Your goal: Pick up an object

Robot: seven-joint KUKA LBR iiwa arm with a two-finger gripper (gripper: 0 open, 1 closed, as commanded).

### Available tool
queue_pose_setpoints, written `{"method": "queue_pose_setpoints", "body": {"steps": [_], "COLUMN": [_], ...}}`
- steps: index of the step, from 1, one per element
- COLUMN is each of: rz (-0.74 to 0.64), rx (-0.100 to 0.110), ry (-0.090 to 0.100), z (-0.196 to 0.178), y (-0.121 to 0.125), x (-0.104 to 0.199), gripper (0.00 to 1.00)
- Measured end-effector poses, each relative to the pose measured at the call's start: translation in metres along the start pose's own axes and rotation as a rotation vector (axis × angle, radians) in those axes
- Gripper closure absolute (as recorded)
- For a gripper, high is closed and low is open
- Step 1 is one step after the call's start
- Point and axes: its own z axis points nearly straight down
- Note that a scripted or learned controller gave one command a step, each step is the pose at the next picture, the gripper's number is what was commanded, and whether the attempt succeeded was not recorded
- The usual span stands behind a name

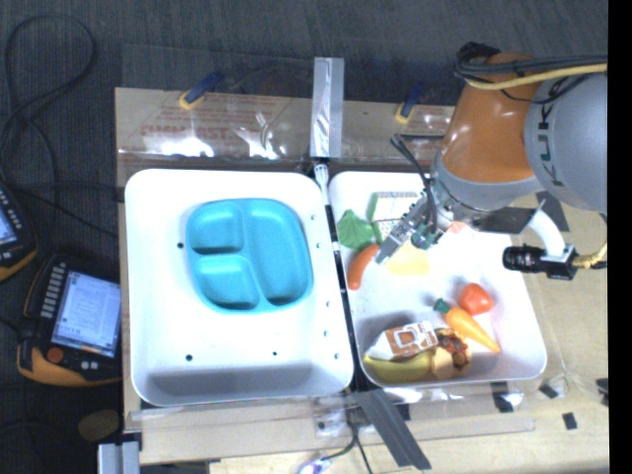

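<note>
The right bin (513, 294) holds several toy foods. A green leafy piece (355, 229) and an orange-red carrot-like piece (360, 264) lie by its left wall. A pale yellow piece (410, 262) sits just under my gripper (413, 233), which hangs low over the bin's upper middle. A red tomato (476, 297) and an orange carrot (468, 329) lie at the right. A banana (400, 367) with a small snack packet (411, 340) rests along the front wall. The fingers' spread is hidden by the wrist.
The left bin (158, 344) carries a blue divided tray (247, 253). A clamp bar (327, 107) stands at the back between the bins. A handheld pendant (74, 314) and cables lie on the floor at far left.
</note>
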Motion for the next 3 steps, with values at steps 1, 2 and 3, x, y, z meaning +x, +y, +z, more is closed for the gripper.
{"method": "queue_pose_setpoints", "body": {"steps": [1, 2, 3], "rz": [-0.504, -0.378, -0.351], "rx": [-0.003, -0.002, -0.001], "ry": [-0.001, -0.003, 0.001], "z": [0.008, -0.065, -0.034], "y": [-0.002, -0.042, -0.007], "x": [0.003, -0.007, 0.081], "gripper": [1.00, 1.00, 1.00]}}
